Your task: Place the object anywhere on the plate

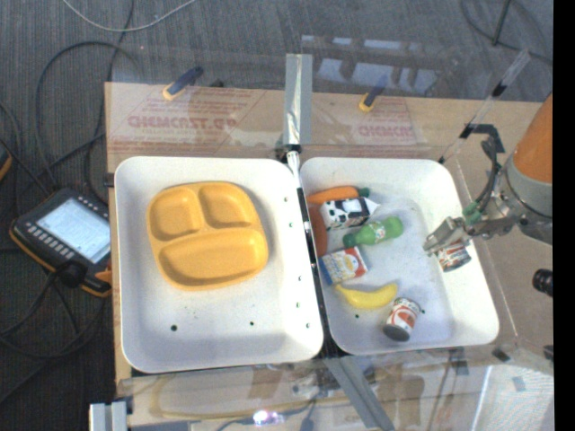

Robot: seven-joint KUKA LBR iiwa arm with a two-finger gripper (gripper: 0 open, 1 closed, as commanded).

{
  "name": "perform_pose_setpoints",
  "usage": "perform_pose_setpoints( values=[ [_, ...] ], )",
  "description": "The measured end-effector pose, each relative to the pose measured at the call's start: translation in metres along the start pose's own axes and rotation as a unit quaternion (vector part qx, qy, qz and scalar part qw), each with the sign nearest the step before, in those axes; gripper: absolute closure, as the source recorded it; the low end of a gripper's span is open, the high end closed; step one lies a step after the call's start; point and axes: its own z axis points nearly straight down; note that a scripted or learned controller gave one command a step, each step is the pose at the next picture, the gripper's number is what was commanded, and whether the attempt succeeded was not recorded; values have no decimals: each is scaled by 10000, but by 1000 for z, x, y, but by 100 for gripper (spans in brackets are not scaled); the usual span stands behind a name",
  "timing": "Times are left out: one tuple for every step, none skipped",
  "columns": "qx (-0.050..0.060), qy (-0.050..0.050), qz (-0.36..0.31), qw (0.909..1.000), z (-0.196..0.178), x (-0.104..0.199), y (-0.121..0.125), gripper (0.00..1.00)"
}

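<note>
A yellow plate (pixel 208 234) with three compartments lies in the left bin (pixel 135 330). The right bin (pixel 472 317) holds an orange carrot (pixel 334 194), a black-and-white carton (pixel 346 212), a green bottle (pixel 373 233), a small printed carton (pixel 345 265), a yellow banana (pixel 367 295) and a can (pixel 402 318). My gripper (pixel 452 241) hangs over the right side of the right bin. A small red-and-white can-like object (pixel 455 258) sits right at its tip; whether it is gripped or just lying below is unclear.
A handheld pendant (pixel 65 233) lies on the floor left of the bench, with cables around it. A metal divider post (pixel 296 106) stands behind the seam between the bins. The arm's orange band (pixel 541 146) is at the right edge.
</note>
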Motion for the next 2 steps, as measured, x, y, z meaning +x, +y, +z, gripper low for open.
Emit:
perform_pose_setpoints(
  values=[
    [3, 13, 1121, 9937, 16, 60, 91, 100],
    [-4, 7, -274, 9996, 32, 88, 120, 100]
  ],
)
